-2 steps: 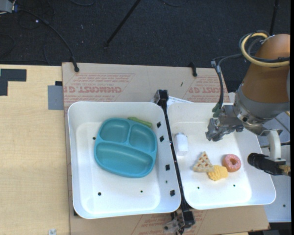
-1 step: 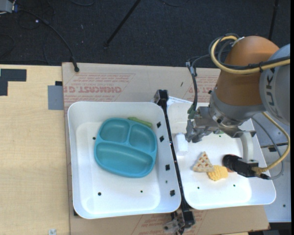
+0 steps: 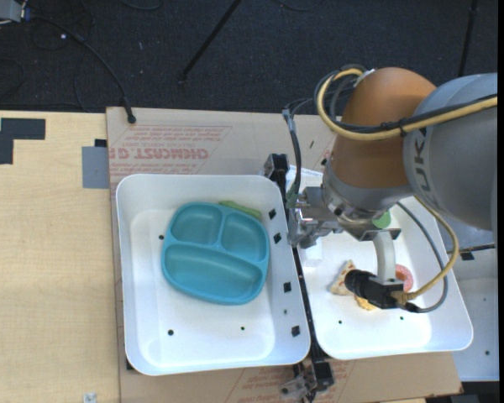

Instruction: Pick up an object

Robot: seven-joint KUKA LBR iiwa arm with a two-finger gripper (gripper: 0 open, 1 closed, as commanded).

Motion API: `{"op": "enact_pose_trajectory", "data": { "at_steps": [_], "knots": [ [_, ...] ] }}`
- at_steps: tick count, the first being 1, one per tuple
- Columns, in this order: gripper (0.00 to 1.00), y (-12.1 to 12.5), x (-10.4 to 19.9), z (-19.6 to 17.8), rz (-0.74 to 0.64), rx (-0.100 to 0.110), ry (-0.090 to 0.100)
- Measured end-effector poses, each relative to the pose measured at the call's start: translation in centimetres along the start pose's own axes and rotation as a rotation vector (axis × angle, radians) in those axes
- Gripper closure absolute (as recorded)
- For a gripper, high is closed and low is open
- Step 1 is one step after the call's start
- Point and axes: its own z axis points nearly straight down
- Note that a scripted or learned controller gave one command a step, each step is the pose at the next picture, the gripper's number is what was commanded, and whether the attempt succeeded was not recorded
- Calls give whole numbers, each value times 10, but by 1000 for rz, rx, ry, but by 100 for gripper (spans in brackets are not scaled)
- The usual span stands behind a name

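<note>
My gripper [image 3: 307, 233] hangs low over the left side of the right bin [image 3: 403, 342], close to the wall between the two bins. A tan, wedge-shaped object [image 3: 344, 280] lies in the right bin just right of and below the gripper, apart from it. A small red and white object [image 3: 402, 277] lies further right, partly behind the arm. A bit of green [image 3: 383, 221] peeks out under the wrist. In the left bin [image 3: 143, 326] a teal divided plate [image 3: 216, 252] lies flat, with a green object [image 3: 239, 208] sticking out behind its far edge.
The arm's big orange and grey body [image 3: 386, 141] covers the back of the right bin. Black clips [image 3: 287, 288] run along the wall between the bins. Bare white floor shows at the front of both bins.
</note>
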Motion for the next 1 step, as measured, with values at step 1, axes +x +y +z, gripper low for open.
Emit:
{"op": "enact_pose_trajectory", "data": {
  "at_steps": [1],
  "knots": [
    [100,-10,41,9,1,-1,-1]
  ]
}}
